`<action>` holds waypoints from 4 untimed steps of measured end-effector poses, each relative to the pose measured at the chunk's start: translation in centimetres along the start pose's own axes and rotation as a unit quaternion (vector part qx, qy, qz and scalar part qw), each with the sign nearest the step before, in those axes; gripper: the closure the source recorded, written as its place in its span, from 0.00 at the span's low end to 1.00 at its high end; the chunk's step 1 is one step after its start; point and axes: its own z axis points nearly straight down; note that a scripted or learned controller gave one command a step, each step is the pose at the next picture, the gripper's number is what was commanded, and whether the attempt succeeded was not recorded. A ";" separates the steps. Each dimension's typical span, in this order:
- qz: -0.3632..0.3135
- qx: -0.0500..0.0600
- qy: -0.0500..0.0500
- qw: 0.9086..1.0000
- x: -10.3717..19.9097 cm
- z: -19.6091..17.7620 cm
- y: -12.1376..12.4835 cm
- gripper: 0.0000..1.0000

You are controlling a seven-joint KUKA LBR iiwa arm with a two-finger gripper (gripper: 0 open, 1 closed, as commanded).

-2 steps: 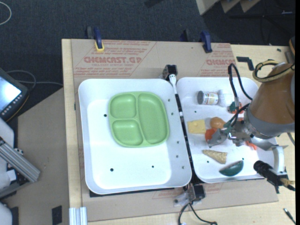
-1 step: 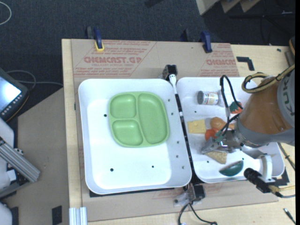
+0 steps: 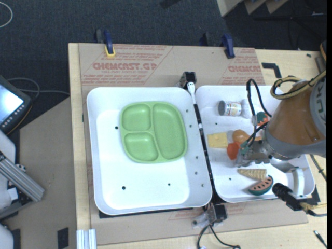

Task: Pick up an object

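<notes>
The right bin holds several small toy foods. A yellow cheese wedge lies near its left wall, with an orange round piece and a red piece just right of it. A small jar lies on its side at the back. A tan ridged cone and a watermelon slice lie at the front. My gripper is down low in this bin, right beside the red piece and just above the cone. The wrist hides its tips.
The left bin bears a green divided plate in its back half. The grey arm with its orange band covers the right part of the right bin. Black cables loop over the bin's back right corner.
</notes>
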 end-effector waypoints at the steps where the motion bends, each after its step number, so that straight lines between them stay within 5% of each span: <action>1: -0.001 -0.002 -0.001 1.000 0.0 -4.2 -0.1 1.00; 3: -0.001 -0.003 -0.001 1.000 0.3 -12.6 0.3 1.00; 4: -0.003 -0.001 0.000 1.000 4.6 -12.7 1.4 1.00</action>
